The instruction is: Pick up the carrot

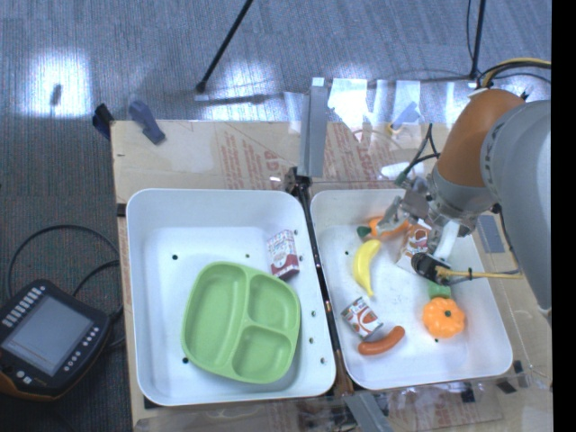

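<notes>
The carrot (pixel 380 229) is orange with a green top and lies at the back left of the right bin (pixel 490 354), just behind the banana (pixel 364 264). My gripper (pixel 417 232) hangs low over the bin right beside the carrot, at its right end. The gripper covers that end of the carrot. A small red and white object (pixel 417 241) shows directly under the gripper.
The right bin also holds a red and white can (pixel 362 316), a sausage (pixel 382 341) and an orange pumpkin (pixel 444 318). The left bin (pixel 157 219) holds a green divided plate (pixel 241 320) and a red carton (pixel 283 253). A yellow cable (pixel 481 275) runs from the gripper.
</notes>
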Motion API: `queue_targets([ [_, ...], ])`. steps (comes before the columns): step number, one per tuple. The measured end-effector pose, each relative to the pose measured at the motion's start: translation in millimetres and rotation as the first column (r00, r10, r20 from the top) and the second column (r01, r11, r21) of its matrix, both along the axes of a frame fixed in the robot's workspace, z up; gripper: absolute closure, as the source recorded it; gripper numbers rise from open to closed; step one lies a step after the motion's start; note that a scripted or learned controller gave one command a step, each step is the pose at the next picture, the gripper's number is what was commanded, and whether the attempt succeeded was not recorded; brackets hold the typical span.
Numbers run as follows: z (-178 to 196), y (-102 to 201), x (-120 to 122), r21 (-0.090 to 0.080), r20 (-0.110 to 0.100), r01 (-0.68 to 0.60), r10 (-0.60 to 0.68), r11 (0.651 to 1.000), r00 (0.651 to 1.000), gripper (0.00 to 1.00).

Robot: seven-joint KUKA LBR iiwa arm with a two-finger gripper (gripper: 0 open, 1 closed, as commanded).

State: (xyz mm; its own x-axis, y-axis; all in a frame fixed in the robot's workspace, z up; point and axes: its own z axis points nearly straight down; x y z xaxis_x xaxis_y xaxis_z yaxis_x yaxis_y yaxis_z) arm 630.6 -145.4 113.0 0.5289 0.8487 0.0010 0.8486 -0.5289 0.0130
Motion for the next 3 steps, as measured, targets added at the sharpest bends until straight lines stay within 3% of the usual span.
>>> queue_targets([
  [1,19,55,14,0.008,-0.013,-0.157,0.157,0.988,0.987,0.0],
  [2,-6,18,21,0.003,0.008,-0.136,0.136,0.991,0.991,0.0],
  [3,5,16,21,0.001,0.009,-0.136,0.136,0.991,0.991,1.0],
])
